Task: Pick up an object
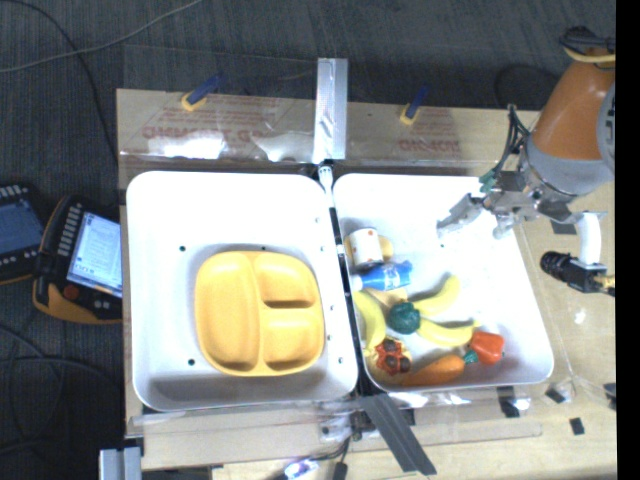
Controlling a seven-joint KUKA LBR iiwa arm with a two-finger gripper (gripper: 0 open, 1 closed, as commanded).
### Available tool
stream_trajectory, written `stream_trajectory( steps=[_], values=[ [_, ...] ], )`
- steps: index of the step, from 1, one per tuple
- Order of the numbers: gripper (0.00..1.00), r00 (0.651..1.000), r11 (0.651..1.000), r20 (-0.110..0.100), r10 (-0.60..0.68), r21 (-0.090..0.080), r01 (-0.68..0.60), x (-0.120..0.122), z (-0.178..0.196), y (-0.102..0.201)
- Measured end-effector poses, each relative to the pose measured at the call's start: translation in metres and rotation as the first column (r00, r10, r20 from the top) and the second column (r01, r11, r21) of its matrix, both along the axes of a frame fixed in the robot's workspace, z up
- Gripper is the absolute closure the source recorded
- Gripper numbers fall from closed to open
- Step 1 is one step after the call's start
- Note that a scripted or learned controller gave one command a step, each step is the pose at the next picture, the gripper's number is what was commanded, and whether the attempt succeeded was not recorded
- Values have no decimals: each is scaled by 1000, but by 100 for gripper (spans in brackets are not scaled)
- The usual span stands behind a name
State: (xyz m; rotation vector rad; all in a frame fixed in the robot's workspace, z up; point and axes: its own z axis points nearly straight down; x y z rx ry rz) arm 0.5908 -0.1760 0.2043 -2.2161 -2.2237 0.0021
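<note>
Left bin (160,208): one yellow divided tray (260,310), lying flat. Right bin (520,298): a heap along the near-left side, made up of bananas (440,330), a blue-and-white bottle (385,276), a small white cup (363,242), a teal ball (404,318), an orange carrot-like piece (435,371) and an orange pepper (486,346). Gripper (475,213): above the bin's far right part, well apart from the heap, fingers spread, apparently holding nothing.

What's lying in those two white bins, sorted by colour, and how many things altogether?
Yellow: 3, one divided plastic plate and two toy bananas.
Orange: 2, a toy carrot and a pepper.
Blue: 1, a small bottle.
Green: 1, a round ball.
Total: 7, counting clear ones.
</note>
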Motion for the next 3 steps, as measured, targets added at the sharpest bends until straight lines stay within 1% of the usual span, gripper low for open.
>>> stream_trajectory(
  steps=[1, 2, 3],
  values=[
    [0, 1000, 1000, 2, -2, 1, 2, -38, -112, -6],
    [100, 1000, 1000, 2, -2, 0, 2, -38, -102, -7],
    [100, 996, 996, 1, 85, -1, -85, -47, -41, -33]
  ],
)
